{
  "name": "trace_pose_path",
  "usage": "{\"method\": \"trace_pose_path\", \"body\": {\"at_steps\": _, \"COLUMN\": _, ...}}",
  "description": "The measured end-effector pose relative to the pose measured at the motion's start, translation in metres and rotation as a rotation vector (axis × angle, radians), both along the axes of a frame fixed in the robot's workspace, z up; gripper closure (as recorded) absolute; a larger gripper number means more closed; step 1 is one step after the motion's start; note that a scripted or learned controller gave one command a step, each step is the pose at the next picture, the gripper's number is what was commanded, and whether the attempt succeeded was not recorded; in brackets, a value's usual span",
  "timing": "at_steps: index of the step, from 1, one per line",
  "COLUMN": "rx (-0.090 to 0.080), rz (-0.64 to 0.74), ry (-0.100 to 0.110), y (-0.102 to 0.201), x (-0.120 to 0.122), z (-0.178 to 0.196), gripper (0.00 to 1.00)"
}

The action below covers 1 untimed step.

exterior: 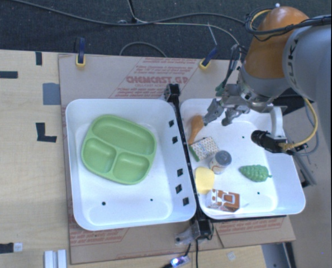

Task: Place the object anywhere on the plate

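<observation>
The arm (283,43) reaches in from the right and hangs over the rear of the right bin (289,202). Its jaws (223,115) point down and leftward, spread apart with nothing between the fingers.

The small things all lie in the right bin. Nearest the jaws is an orange carrot-shaped piece (195,127), resting against the bin's left wall, just to the left of the fingertips and slightly nearer the camera; whether a fingertip touches it cannot be told. In front of the carrot lies a checkered waffle-like piece (204,147), and just beside that a small grey-capped can (221,160). A yellow block (204,178) sits in front of the can, and at the bin's front edge lies a brown and white item (226,200). A green leafy piece (255,173) lies apart, toward the right side of the bin. A black part (266,140) on the arm juts out over the bin's right half.

The green plate (118,148), divided into three compartments, lies in the left bin (82,205), well apart from the jaws and across the dividing walls. Both bins rest on a cardboard sheet (149,77) on the wooden surface (20,172).
</observation>
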<state>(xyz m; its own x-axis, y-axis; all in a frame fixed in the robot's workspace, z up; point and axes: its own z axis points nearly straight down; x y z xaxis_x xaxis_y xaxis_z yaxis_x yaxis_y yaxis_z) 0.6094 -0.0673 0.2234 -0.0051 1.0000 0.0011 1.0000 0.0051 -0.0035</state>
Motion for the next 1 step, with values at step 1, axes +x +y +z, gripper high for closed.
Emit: {"method": "trace_pose_path", "body": {"at_steps": 1, "rx": 0.0, "rz": 0.0, "ry": 0.0, "y": 0.0432, "x": -0.027, "z": 0.003, "gripper": 1.0}}
